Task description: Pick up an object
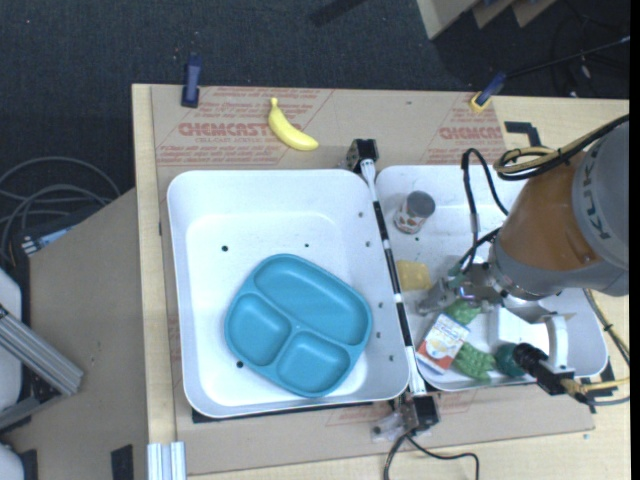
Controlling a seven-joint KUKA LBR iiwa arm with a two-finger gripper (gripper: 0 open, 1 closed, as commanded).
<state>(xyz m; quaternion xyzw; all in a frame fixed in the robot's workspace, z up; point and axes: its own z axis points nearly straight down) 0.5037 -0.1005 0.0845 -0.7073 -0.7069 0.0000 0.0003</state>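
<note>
Lowest in the right bin (pixel 590 353), a small packet (pixel 445 340) lies beside a green toy (pixel 478 365), just below the hand (pixel 458 290), whose state cannot be told; it looks light and crushable, best gripped across its narrow width.

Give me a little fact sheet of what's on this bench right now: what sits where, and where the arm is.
left bin: holds a blue divided plate
right bin: holds a small grey cup, a yellow piece, a red and white packet, green items
outside the bins: yellow banana on the board behind the left bin
arm: reaches in over the right bin
gripper: low over the clutter; grip state unclear
</note>
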